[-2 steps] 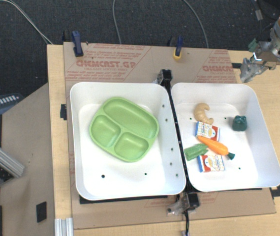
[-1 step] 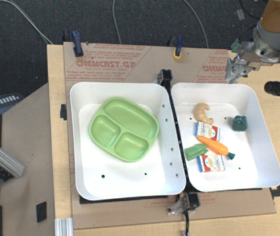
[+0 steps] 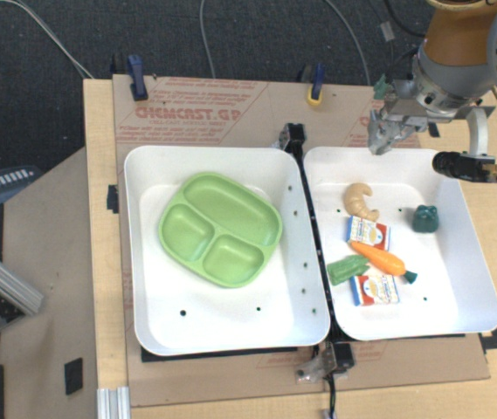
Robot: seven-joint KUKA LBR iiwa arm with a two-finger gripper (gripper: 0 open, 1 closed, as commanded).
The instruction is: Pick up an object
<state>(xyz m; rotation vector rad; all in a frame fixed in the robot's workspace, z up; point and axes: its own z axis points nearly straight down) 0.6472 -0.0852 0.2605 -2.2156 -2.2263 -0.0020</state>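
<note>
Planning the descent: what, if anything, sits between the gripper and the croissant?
Nothing visible does. The gripper is over the right bin's far rim, and the croissant lies uncovered just inside it, other items beyond.

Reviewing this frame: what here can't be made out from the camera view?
- Gripper: small and dark against the bin rim; finger state unreadable.
- Arm: cut off by the top and right edges.
- Cartons and: print too small to read; the carrot overlaps both.
- Dark green object: too small to identify.

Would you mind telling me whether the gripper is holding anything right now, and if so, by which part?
Nothing is held. The gripper hangs above the far rim of the right bin, with nothing between its fingers; the croissant and carrot lie in the bin.
</note>
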